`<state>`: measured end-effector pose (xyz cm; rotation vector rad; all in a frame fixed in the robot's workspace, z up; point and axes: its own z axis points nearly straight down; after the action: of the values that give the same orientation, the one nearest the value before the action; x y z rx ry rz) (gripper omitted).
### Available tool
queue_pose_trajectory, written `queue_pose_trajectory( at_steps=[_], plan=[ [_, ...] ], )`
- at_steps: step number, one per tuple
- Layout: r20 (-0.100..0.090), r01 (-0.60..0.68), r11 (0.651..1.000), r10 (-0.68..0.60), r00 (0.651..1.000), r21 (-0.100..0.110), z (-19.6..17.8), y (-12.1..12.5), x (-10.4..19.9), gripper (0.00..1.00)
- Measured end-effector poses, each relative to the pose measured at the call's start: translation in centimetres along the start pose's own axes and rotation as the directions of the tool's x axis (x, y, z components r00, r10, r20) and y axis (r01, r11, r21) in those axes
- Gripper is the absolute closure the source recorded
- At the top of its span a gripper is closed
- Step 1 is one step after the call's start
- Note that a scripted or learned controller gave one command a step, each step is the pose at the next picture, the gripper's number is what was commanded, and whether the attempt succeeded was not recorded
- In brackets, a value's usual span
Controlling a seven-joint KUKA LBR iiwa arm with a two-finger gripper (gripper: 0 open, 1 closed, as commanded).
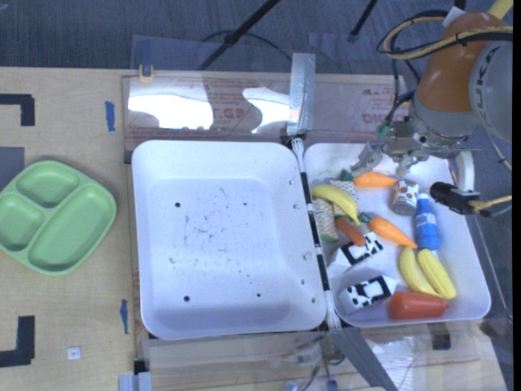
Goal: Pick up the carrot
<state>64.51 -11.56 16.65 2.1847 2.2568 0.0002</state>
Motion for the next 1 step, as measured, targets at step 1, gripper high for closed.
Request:
queue_pose_trajectory(
  at_steps=[1],
  plan=[
    [0.001,-0.004,1.0,0.004,1.0,-0.01,6.55,2.2,-1.08,0.0]
  ],
)
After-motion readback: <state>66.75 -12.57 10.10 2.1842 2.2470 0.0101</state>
